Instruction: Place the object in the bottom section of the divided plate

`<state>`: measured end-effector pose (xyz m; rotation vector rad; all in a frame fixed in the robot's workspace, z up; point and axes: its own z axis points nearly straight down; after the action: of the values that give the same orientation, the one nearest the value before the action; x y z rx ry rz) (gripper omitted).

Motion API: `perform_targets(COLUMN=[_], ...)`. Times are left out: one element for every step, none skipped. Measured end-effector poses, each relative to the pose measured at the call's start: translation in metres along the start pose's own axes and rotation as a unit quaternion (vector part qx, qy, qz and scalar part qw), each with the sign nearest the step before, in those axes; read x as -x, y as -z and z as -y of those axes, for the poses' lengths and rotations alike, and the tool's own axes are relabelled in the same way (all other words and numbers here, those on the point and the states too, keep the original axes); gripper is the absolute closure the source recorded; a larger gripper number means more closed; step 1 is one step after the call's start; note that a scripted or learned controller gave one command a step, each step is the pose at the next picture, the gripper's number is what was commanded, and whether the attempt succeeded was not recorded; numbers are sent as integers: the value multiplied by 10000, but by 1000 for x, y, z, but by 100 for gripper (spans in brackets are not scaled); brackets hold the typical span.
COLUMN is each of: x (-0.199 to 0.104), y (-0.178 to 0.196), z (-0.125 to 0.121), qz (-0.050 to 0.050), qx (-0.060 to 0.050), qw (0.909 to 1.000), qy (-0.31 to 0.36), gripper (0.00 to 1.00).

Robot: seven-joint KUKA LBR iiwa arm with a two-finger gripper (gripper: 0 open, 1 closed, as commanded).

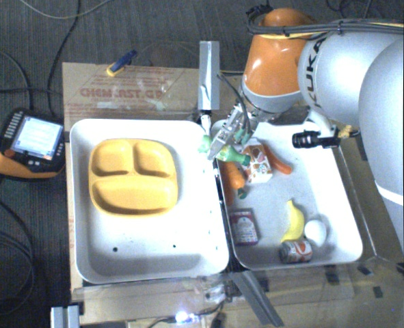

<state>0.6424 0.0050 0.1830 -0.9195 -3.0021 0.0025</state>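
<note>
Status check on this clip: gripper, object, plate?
Gripper low at right bin's left edge, over carrot and carton. Yellow plate in left bin, nothing on it.

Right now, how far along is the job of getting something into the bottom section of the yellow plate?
Early. Done: nothing; the yellow divided plate in the left bin carries no object. In hand: the gripper is over a green-topped carrot at the right bin's upper left; a grasp isn't visible. Left: lift, carry, release in the bottom section.

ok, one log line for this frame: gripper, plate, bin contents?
gripper: over right bin's left edge, at green-topped carrot | yellow divided plate: left bin, nothing in it | right bin: banana, white egg, can
</note>
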Motion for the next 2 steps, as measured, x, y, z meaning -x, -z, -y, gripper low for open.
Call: perform_targets(x=[-36, -43], y=[19, 27], z=[-9, -40], qz=[-13, 10], qx=[14, -4], qw=[10000, 9963], qy=[-2, 863], gripper=[100, 100])
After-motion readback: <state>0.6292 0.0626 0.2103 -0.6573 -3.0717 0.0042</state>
